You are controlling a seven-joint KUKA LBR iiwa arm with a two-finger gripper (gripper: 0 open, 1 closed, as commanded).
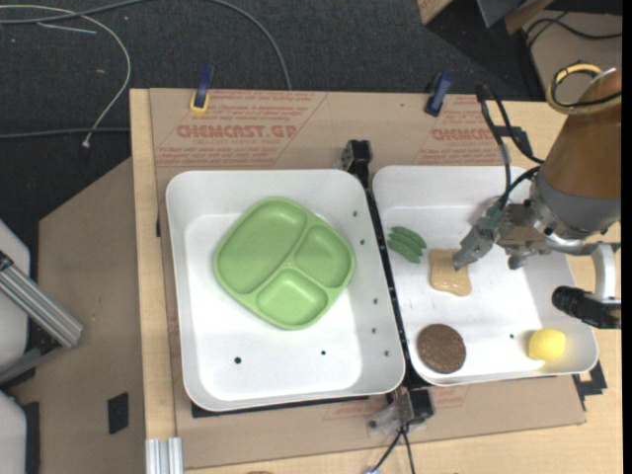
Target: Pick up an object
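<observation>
The desk [148, 265] is covered with brown cardboard printed in red lettering, and two blue clamps are seen at its far edge. Two shallow white bins are set on it side by side, touching along a dark central seam.

The left bin [197, 344] is occupied by a green divided plate [284, 262], laid flat and turned at an angle, with three compartments visible.

The right bin [494, 344] is entered from the right by the grey arm [583, 181], whose orange band is seen above the wrist. The hand [470, 253] is lowered over the middle of this bin, its tip placed at the upper right edge of a tan, bread-like piece [450, 275]. Whether the fingers are spread or pressed together cannot be told, as they are blurred and partly hidden by the wrist; nothing is seen held between them.

Four small things lie in the right bin. A round brown disc [440, 348] rests near the front left corner. The tan piece lies near the centre, just below the hand. A yellow, lemon-like object [547, 345] sits near the front right corner, well apart from the disc. A small green leafy item [406, 242] lies by the left wall, just beside the tan piece.
</observation>
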